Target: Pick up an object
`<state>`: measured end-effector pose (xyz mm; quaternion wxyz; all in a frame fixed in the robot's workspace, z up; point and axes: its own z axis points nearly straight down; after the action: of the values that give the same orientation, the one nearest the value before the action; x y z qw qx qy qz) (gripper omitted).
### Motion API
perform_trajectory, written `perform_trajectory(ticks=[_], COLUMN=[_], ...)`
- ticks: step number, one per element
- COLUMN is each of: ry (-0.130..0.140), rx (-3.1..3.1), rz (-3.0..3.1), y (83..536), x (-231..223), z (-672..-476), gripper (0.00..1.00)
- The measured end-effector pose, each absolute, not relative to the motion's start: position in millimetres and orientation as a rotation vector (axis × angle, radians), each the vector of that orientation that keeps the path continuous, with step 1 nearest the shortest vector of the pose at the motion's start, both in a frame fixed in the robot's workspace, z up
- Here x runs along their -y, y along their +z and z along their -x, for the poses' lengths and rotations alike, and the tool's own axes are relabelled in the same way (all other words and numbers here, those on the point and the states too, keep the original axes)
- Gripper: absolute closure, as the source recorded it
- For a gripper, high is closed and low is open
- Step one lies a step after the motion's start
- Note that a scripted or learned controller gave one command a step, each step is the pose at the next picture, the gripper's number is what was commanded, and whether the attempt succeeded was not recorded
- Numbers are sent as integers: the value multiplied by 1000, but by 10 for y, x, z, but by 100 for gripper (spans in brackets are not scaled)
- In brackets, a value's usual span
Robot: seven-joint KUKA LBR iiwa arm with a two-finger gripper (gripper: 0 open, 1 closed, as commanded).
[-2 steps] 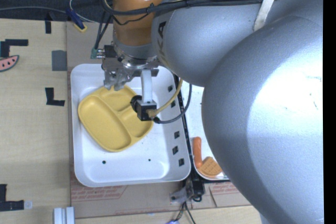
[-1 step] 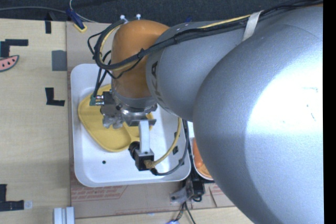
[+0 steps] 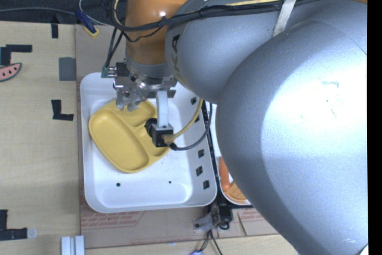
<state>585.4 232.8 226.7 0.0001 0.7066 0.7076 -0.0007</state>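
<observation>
Yellow plastic tray lies in the left white bin, long axis running from upper left to lower right, tilted against the bin floor. Claw sits at the tray's upper right rim, tray spreading down-left from it. Finger spread: cannot tell, wrist hardware blocks it.
</observation>
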Motion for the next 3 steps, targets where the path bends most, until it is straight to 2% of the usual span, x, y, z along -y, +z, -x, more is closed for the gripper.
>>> perform_trajectory(ticks=[1, 2, 3], ry=[-1, -6, -1], rx=[-2223, -2224, -2223], rz=[-2219, -2220, -2219], y=[2664, 2134, 2606], x=[-2330, -2328, -2333], z=[-6585, -6245, -6614], gripper=[100, 100, 100])
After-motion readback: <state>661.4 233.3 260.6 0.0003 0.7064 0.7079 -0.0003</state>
